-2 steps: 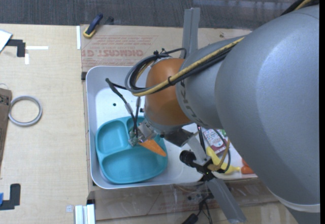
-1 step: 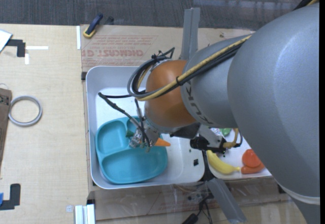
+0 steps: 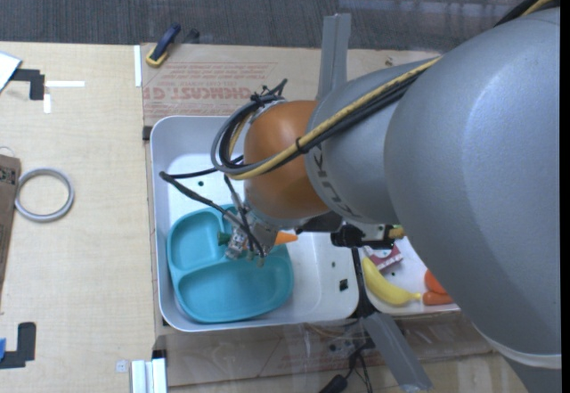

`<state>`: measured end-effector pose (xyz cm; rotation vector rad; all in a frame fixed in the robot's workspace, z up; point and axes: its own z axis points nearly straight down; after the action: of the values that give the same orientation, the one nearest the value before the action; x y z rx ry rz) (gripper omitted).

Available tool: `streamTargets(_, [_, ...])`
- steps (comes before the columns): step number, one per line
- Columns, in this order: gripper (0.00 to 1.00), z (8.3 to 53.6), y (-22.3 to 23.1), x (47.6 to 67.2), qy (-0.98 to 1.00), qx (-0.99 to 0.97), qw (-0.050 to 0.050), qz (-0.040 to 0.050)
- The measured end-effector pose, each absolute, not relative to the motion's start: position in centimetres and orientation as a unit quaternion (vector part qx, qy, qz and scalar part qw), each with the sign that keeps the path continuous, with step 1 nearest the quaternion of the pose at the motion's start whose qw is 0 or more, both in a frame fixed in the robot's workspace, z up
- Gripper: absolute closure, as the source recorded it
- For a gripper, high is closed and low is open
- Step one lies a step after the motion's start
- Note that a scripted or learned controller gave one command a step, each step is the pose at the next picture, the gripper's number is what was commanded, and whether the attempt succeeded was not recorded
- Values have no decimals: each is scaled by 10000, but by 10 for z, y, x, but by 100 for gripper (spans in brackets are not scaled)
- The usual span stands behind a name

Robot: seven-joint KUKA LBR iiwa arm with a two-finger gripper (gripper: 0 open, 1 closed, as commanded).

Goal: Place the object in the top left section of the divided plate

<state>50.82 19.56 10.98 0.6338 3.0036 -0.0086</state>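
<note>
A teal divided plate (image 3: 223, 280) lies in the left white bin (image 3: 174, 146), near its front. My gripper (image 3: 242, 244) hangs over the plate's upper right part, close to the ridge between the sections. The orange band of the arm (image 3: 280, 164) sits right above it and hides most of the wrist. A small orange piece (image 3: 285, 238) shows just right of the gripper, beside the plate's rim; I cannot tell whether it is held or lying in the bin.
The right bin holds a yellow banana (image 3: 387, 286) and an orange item (image 3: 435, 293) under the arm. A roll of tape (image 3: 42, 194) lies on the bench at left. A blue-and-yellow tool (image 3: 163, 44) rests on the cardboard behind the bins.
</note>
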Motion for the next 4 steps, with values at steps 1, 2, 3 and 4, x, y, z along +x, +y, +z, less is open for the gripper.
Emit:
streamTargets(1, [100,110,193,507,9787,2022,366,13])
streamTargets(2, [100,110,197,514,9935,1077,361,-55])
streamTargets(3, [100,111,191,508,9970,647,421,26])
streamTargets(4, [100,110,180,502,9814,1880,367,135])
